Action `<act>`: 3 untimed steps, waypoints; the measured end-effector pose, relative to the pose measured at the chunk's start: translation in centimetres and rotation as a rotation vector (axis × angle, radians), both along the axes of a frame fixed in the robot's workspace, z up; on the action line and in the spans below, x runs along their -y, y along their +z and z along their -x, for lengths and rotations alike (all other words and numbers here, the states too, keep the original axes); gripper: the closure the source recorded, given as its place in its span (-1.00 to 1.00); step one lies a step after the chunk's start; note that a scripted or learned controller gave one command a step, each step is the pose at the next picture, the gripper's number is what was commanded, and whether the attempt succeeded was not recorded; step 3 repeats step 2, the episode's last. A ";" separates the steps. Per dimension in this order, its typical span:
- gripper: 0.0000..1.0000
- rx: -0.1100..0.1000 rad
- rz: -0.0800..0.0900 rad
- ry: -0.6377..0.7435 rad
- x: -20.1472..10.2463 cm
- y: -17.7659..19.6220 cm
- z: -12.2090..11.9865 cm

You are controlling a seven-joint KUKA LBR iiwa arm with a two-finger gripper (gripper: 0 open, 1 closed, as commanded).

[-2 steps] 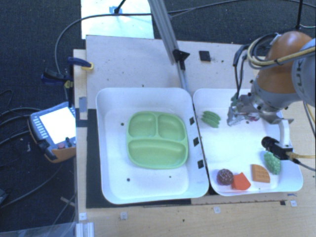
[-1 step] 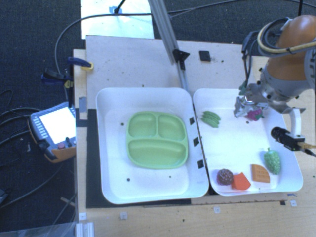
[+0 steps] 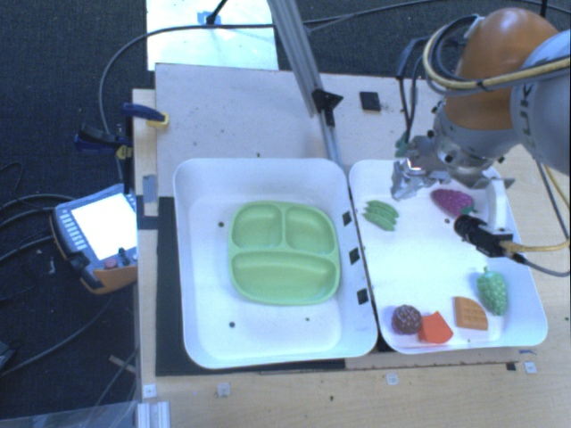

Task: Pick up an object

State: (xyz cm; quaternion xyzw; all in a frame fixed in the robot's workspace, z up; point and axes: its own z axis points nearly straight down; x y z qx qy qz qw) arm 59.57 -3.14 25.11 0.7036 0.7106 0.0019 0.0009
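Note:
The right bin [image 3: 526, 333] holds several toy foods. A green pea pod [image 3: 381, 214] lies near its top left, and a purple grape bunch [image 3: 452, 201] lies to the right of it. Along the bin's front lie a green bumpy piece [image 3: 492, 291], an orange-brown slice [image 3: 469, 313], a red wedge [image 3: 435, 328] and a dark maroon ball [image 3: 407, 318]. My gripper [image 3: 407, 184] hangs over the bin's back edge, just up and right of the pea pod and left of the grapes. Nothing shows in its grasp.
The left bin [image 3: 201, 328] holds a light green divided plate [image 3: 285, 252]. A slanted metal pole [image 3: 299, 47] rises behind the bins. A black cable and connector [image 3: 477, 232] trail from the wrist over the right bin. A teach pendant [image 3: 96, 234] lies off the bench at left.

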 end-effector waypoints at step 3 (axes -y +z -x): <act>1.00 -0.001 -0.001 0.001 -12.0 -1.3 -2.8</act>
